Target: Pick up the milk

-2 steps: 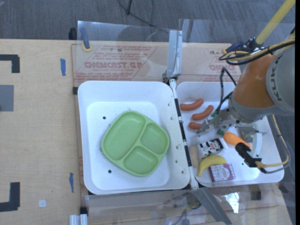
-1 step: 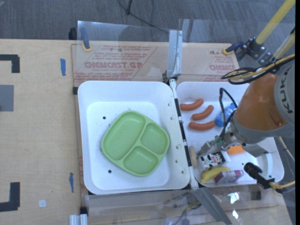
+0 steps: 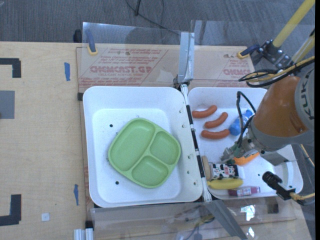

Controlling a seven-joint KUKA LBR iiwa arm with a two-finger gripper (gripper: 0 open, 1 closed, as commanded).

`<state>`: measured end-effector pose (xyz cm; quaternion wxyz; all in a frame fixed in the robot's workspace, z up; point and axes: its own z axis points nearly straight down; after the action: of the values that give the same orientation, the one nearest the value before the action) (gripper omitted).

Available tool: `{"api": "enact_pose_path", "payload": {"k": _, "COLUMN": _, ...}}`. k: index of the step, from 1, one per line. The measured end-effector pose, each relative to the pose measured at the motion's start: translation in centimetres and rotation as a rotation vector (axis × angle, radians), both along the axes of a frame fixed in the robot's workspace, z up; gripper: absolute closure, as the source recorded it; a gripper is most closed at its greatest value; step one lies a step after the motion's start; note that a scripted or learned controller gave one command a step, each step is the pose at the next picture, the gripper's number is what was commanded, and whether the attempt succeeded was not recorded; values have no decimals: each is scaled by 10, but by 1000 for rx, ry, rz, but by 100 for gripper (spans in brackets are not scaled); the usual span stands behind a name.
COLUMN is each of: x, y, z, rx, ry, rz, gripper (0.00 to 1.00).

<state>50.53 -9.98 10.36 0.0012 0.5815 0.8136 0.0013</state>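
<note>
The milk [image 3: 223, 171] is a small carton with black and white cow patches. It lies on its side near the front left corner of the right bin [image 3: 220, 95], just behind a yellow banana [image 3: 225, 183]. My gripper [image 3: 234, 153] hangs over the right bin just behind and slightly right of the milk, below the arm's orange band [image 3: 280, 109]. Nothing shows between the gripper and the carton, and I see no contact with it.
Three sausages [image 3: 215, 120] lie at the back of the right bin, with a blue item [image 3: 236, 128] beside them and an orange piece [image 3: 246, 158] under the wrist. A pink tube [image 3: 245, 190] rests at the front. The left bin [image 3: 100, 134] holds a green divided plate [image 3: 145, 152].
</note>
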Motion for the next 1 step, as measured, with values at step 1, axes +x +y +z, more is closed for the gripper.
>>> {"api": "enact_pose_path", "payload": {"k": 1, "x": 0, "y": 0, "z": 0, "rx": 0, "ry": 1, "rz": 0, "gripper": 0}}
